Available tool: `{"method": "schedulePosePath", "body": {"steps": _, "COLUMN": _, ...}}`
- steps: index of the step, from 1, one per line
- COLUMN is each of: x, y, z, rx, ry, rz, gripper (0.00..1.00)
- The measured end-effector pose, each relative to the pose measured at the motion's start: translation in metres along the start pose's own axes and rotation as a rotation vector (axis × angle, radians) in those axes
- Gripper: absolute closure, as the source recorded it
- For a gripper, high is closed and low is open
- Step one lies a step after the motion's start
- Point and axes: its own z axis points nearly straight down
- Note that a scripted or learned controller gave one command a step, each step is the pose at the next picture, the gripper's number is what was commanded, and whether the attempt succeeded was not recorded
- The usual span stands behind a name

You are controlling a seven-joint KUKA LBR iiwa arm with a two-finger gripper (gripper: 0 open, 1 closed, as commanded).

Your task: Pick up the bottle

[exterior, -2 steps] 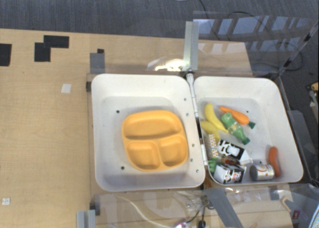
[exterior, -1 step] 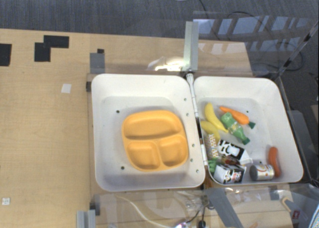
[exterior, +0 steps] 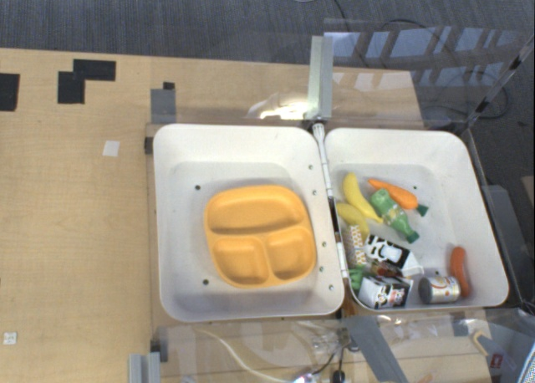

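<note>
Green bottle [exterior: 393, 214] lies touching carrot [exterior: 396, 195], label unreadable.

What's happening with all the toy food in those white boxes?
Nothing is being handled at this moment. The green bottle lies in the right bin, beside a banana and a carrot, with a can and a sausage nearby. The left bin holds a yellow divided tray. The bottle is not yet picked up.
</note>
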Motion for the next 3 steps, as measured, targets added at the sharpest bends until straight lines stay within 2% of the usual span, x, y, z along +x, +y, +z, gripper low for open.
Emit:
{"method": "schedulePosePath", "body": {"steps": 1, "x": 0.0000, "y": 0.0000, "z": -0.0144, "rx": 0.000, "ry": 0.000, "rz": -0.001, "gripper": 0.00}}
{"method": "schedulePosePath", "body": {"steps": 3, "x": 0.0001, "y": -0.0002, "z": -0.0173, "rx": 0.000, "ry": -0.002, "rz": -0.003, "gripper": 0.00}}
